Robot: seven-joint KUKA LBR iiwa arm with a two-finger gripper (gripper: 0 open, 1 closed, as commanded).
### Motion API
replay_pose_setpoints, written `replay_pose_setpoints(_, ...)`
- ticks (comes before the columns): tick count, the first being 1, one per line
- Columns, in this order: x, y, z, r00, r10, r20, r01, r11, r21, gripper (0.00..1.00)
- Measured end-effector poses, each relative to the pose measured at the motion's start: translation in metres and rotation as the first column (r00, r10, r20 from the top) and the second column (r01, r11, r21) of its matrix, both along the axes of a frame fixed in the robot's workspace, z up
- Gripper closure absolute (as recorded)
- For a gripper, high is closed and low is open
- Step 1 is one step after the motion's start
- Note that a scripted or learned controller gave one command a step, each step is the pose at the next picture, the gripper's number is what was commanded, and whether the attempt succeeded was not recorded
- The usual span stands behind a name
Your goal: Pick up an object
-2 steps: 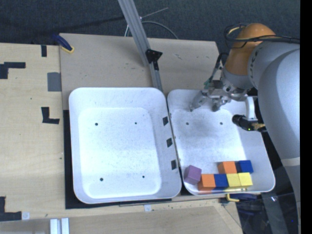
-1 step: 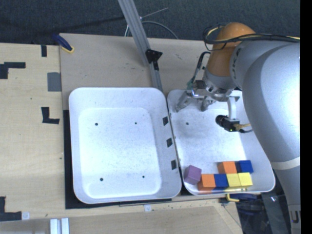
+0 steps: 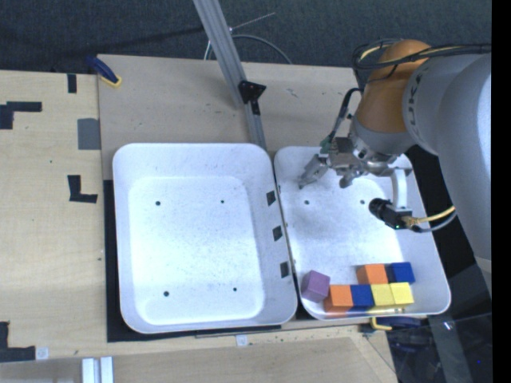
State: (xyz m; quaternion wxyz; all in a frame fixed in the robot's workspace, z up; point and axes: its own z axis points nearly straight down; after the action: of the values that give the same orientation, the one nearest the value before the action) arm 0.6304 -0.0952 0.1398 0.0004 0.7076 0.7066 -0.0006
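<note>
Camera view: pincer (image 3: 326,175) is held spread and unladen over the right bin (image 3: 441,294).
Coloured blocks (image 3: 375,287) are clustered at its near edge.

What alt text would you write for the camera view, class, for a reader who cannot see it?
A grey robot arm's open gripper hovers over the far end of the right white bin, holding nothing. Small blocks cluster at that bin's near edge: purple block, orange, blue and yellow ones. The left white bin lies alongside.
</note>
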Motion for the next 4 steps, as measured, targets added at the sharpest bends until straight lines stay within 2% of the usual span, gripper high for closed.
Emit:
replay_pose_setpoints(1, 0.005, 0.005, -0.051, 1.0, 0.003, -0.006, -0.003, 1.0, 0.001, 0.0)
replay_pose_setpoints(2, 0.05, 0.03, 0.058, 1.0, 0.006, 0.009, -0.006, 1.0, 0.002, 0.0)
replay_pose_setpoints(3, 0.035, 0.012, 0.052, 1.0, 0.001, -0.002, -0.001, 1.0, -0.001, 0.0)
replay_pose_setpoints(4, 0.012, 0.034, 0.055, 1.0, 0.003, -0.002, -0.003, 1.0, 0.0, 0.0)
